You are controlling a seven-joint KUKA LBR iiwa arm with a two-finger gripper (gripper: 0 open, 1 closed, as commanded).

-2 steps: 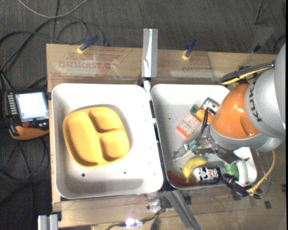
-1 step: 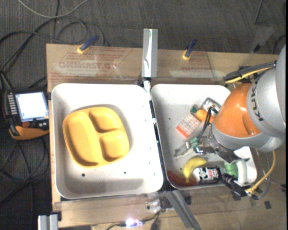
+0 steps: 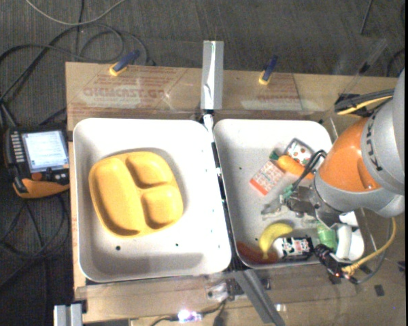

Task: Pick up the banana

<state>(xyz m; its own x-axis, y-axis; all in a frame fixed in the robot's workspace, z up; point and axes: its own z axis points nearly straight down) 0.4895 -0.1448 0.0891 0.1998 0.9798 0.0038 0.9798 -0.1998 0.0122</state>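
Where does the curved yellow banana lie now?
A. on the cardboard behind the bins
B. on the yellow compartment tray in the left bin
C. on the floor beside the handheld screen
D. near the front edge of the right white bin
D: the curved yellow banana lies near the front rim of the right white bin, beside a small dark-labelled package.

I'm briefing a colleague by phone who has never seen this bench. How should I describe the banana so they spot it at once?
Look at the right-hand white bin, the one the grey and orange arm reaches over. Go to its near edge: the banana lies there, left of a small dark carton. It is the only curved, plain yellow thing among the printed packets.
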